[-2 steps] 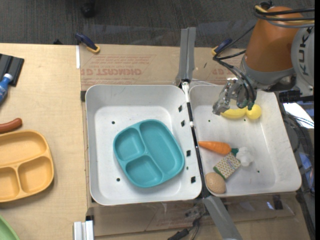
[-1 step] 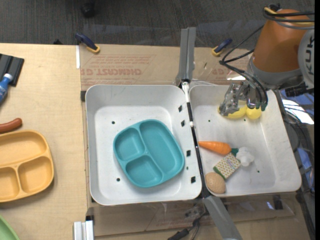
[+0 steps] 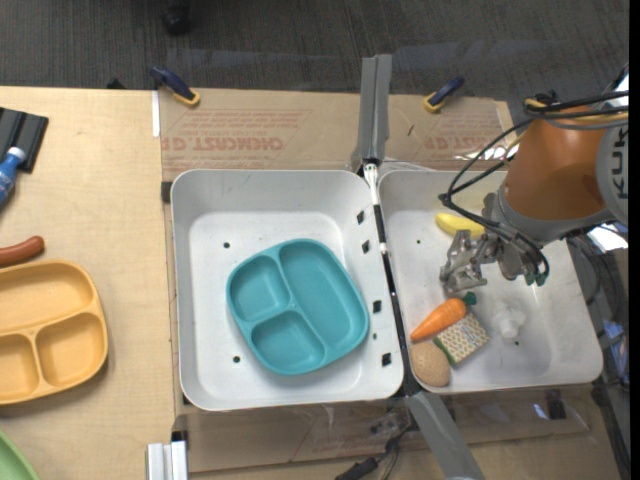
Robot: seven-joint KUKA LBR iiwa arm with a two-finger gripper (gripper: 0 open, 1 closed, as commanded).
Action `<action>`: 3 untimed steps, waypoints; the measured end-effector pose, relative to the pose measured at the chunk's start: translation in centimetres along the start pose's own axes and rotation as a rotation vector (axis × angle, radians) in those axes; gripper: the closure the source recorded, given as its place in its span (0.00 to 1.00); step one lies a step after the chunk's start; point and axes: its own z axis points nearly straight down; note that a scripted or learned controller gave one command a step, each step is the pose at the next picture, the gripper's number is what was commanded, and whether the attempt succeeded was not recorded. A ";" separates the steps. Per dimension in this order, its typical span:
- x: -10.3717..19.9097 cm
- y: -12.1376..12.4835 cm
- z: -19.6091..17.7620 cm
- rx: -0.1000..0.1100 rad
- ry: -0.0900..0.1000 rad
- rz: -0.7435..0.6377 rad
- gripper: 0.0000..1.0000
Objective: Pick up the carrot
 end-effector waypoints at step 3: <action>7.9 2.2 0.0 0.000 -0.002 -0.047 0.00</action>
